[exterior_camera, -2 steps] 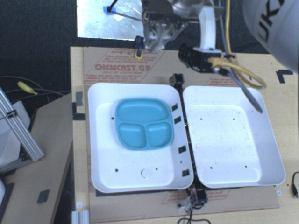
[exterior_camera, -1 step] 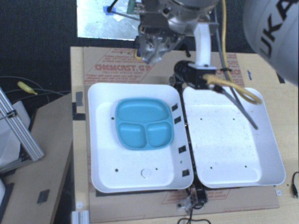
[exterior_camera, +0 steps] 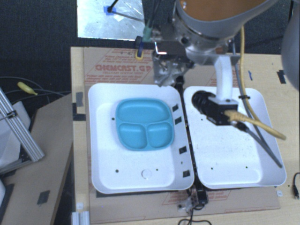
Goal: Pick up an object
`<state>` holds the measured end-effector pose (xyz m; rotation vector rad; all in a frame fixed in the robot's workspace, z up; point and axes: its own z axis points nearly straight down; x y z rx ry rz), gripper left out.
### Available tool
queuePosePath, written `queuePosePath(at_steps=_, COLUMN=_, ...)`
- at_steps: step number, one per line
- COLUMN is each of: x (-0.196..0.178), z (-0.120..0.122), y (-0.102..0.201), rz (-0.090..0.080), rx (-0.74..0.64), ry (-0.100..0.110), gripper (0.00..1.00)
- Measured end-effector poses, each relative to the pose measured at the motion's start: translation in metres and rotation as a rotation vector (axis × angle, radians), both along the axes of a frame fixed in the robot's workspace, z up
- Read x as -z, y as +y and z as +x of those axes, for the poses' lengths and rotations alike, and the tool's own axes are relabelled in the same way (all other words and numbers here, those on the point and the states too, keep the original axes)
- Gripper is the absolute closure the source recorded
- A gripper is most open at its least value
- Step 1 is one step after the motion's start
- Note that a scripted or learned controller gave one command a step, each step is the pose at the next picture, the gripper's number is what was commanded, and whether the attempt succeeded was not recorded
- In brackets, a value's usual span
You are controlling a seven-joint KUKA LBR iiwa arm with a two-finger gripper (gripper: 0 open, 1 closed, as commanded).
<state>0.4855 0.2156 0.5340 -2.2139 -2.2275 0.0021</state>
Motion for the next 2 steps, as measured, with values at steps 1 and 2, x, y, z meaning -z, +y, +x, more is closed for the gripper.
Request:
queuePosePath(at_steps=1, x=0.066, z=0.001, y=0.019, rz=0.0, rx=-0.001, ry=-0.001, gripper=1.0)
queuePosePath(at_steps=2, x=0.083, z=0.001, y=0.008, rz=0.001, rx=0.006, ry=-0.003, gripper=1.0)
